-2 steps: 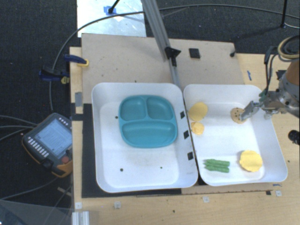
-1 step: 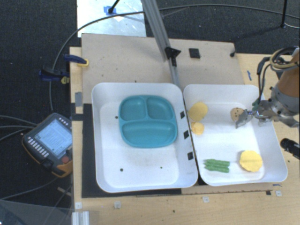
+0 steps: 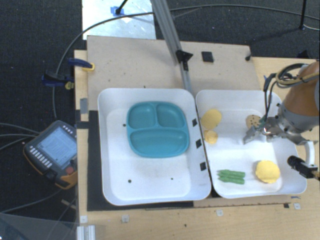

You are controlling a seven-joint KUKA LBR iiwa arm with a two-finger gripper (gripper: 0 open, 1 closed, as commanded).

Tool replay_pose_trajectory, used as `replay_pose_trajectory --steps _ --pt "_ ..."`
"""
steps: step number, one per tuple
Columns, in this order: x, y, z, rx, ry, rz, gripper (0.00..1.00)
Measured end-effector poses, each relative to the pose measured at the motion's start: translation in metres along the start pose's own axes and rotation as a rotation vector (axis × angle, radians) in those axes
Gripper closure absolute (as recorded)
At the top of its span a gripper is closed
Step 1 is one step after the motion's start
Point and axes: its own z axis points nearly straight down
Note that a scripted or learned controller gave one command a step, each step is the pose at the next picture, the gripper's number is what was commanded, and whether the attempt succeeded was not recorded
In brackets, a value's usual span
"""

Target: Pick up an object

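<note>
Where matte white, round lemon (image 3: 268, 171) sits.

Divided plate (image 3: 158, 129) sitting in left bin (image 3: 115, 184). Right bin (image 3: 225, 184) holding two lumps (image 3: 211, 119) at its left wall, bean pods (image 3: 231, 176) lying near front, round fruit (image 3: 267, 171) just right of them.

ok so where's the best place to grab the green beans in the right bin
Grip the green beans across the middle of the bundle, coming straight down from above. They lie flat and long, running left to right on the floor of the right bin, so fingers closing across the narrow width should catch them. There is open floor on both long sides; the yellow lemon sits off one end.
</note>
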Motion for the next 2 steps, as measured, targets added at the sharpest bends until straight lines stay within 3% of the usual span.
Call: replay_pose_trajectory --steps 1,2 --pt "0.000 0.000 -0.012 -0.002 0.000 0.000 1.00" --pt "0.002 0.001 -0.055 -0.002 0.000 -0.003 1.00"
